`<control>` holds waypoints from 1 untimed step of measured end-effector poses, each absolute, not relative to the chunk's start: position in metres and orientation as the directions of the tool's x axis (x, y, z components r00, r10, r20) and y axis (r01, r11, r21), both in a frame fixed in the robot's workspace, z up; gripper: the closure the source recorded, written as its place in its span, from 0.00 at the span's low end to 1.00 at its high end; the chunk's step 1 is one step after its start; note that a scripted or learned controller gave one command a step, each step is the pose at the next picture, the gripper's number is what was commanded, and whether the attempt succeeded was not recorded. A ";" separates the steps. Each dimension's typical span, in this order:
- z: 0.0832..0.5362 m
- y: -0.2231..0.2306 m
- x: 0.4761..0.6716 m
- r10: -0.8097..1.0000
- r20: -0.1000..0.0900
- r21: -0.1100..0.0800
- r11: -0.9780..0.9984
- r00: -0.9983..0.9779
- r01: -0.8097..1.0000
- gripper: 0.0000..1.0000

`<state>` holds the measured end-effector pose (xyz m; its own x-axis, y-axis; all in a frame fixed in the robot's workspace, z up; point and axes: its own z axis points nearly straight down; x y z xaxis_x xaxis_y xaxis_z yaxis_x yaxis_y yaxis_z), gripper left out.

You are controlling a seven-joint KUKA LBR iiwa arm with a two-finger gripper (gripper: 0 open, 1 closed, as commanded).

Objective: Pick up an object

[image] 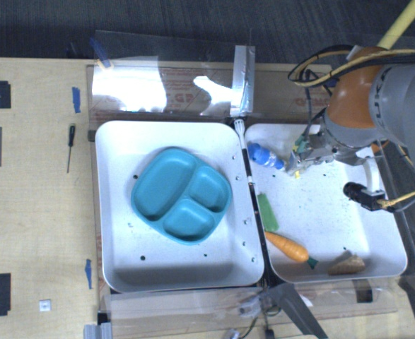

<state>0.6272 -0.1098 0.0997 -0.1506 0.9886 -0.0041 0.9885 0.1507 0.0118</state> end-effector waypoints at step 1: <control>0.110 -0.110 0.628 0.989 -0.005 0.015 0.151 -0.151 0.988 1.00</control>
